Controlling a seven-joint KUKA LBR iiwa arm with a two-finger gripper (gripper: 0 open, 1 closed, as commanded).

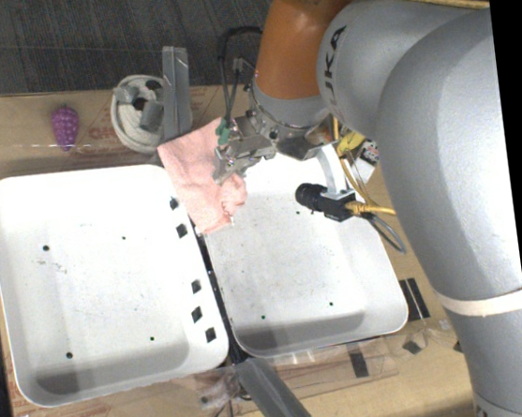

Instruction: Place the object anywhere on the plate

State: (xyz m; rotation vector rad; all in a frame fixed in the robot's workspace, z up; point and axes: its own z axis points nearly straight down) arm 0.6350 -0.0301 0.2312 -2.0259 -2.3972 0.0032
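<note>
Claw (228,160) over one pink cloth (202,174), two bins (92,290).

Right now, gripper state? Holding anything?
Gripper: down at the pink cloth on the right bin's far-left rim; whether it is open, shut or gripping cannot be told.

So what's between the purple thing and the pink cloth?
In the camera view, a coiled white cable and an upright grey bracket sit between the purple thing and the pink cloth.

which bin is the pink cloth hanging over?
The right bin. The pink cloth drapes over its top-left corner, under the gripper; the left bin has no cloth on it.
</note>
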